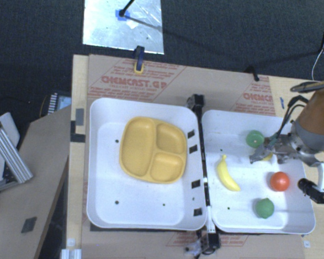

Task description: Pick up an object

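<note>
The right bin [293, 224] holds a yellow banana [227, 174], a small green ball [254, 139] near its far side, an orange-red ball [280, 181] and a second green ball [264, 208] near the front. The arm comes in from the right, and my gripper [266, 152] is low over the right bin. It sits just right of and below the far green ball, above the orange-red ball. A bit of yellow shows under the gripper; I cannot make out what it is.
The left bin [98, 205] holds a yellow divided plate [152, 149]. A black divider with clips [200, 156] runs between the bins. A yellow clamp [139, 61] sits at the bench's far edge, and a metal frame [3, 148] stands at the left.
</note>
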Controlling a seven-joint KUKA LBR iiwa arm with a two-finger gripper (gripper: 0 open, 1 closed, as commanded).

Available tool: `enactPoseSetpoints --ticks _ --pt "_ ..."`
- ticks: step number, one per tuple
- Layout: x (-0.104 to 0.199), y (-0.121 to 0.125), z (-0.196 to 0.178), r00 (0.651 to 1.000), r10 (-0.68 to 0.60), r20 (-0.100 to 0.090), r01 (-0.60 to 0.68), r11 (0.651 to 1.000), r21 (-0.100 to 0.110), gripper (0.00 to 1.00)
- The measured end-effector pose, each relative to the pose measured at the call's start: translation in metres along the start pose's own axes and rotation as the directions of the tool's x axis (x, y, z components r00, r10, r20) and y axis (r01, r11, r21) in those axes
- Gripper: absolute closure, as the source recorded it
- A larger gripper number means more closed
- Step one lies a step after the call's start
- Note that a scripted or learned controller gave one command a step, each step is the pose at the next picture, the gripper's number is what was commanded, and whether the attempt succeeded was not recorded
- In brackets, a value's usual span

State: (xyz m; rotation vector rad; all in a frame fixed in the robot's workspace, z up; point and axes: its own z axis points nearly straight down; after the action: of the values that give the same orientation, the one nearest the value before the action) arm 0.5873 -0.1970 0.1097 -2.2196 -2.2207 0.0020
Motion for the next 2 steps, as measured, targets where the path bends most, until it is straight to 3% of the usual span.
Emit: enactPoseSetpoints --ticks 1,2 --pt "0.0 0.002 -0.013 1.0 0.0 0.002 0.0 1.0 -0.007 1.0" --pt "0.006 0.003 -0.059 1.0 -0.004 0.002 0.004 1.0 -0.008 1.0"
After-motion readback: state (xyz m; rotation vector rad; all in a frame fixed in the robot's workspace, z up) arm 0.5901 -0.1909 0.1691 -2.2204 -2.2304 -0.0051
